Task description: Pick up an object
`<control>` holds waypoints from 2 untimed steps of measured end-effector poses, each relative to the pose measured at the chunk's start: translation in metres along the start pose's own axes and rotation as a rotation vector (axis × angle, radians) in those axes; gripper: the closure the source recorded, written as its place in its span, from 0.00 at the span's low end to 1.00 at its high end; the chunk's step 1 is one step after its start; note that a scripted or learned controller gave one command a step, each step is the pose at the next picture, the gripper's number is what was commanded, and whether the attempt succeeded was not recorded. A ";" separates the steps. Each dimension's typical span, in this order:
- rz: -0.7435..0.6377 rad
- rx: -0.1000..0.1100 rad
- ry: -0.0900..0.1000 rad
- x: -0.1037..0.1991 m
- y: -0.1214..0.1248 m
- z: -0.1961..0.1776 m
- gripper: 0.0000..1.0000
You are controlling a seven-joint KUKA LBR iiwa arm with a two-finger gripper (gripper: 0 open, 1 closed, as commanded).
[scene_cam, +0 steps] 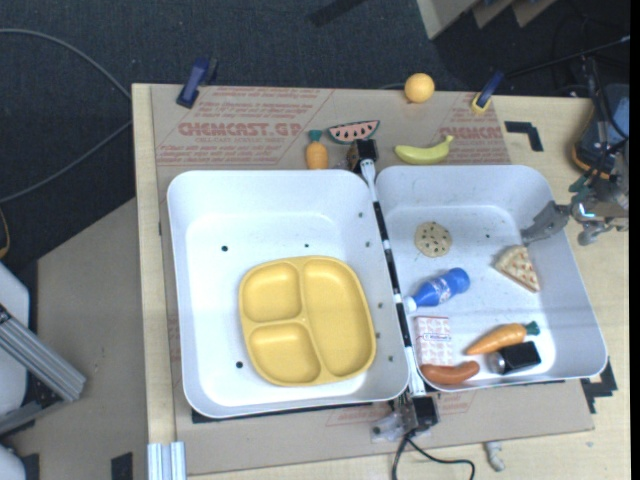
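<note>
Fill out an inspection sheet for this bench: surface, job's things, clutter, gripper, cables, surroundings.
Surface: board-topped bench with left bin and right bin.
Job's things: right bin holds cookie, blue bottle, pizza slice, carrot, sausage, red-and-white packet, black block.
Clutter: yellow divided plate in left bin; banana, watermelon slice, orange ball on the board.
Gripper: gripper at right bin's right edge, holding nothing visible.
Cables: cable on floor.
Surroundings: dark carpet.
</note>
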State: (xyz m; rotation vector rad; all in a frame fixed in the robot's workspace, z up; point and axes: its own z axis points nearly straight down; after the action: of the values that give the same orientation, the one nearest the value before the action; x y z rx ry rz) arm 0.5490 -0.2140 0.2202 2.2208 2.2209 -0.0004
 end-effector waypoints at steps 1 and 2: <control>-0.002 0.002 0.003 0.076 0.070 0.093 0.00; -0.002 0.002 0.002 0.095 0.076 0.135 0.00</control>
State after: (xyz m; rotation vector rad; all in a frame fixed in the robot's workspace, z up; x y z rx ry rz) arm 0.6253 -0.1193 0.0848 2.2208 2.2250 0.0002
